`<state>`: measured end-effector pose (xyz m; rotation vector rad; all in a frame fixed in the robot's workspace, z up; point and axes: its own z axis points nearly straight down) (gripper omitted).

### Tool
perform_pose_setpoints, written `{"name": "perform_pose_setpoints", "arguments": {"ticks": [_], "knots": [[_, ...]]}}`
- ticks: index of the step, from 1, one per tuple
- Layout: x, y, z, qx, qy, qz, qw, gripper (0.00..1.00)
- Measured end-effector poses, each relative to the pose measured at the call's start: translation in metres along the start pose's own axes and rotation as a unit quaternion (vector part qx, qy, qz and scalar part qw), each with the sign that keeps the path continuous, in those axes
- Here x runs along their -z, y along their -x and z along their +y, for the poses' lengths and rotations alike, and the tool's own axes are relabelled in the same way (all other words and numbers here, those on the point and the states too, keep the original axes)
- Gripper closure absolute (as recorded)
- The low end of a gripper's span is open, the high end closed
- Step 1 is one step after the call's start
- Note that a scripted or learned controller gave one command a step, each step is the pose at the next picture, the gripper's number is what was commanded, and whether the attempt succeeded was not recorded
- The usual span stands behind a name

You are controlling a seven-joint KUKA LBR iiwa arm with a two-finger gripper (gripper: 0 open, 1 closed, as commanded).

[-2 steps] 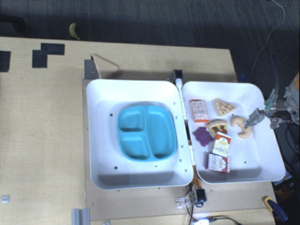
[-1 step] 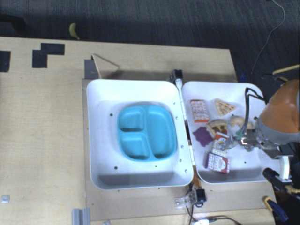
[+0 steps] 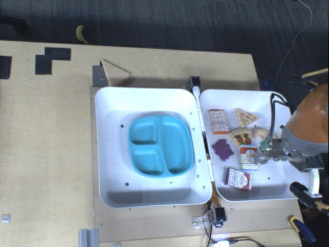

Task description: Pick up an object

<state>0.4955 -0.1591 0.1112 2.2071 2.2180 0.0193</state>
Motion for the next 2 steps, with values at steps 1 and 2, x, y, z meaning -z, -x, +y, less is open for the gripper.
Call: {"name": "perform_pose_setpoints", "arguments": {"ticks": [1,2], "knots": [[-0.001,0.000,-0.001,0.000,-0.001,0.000,1.0000,0.00],[0.010,-0.001,0.001,0.001,0.001,0.000,1.0000,1.00]]}}
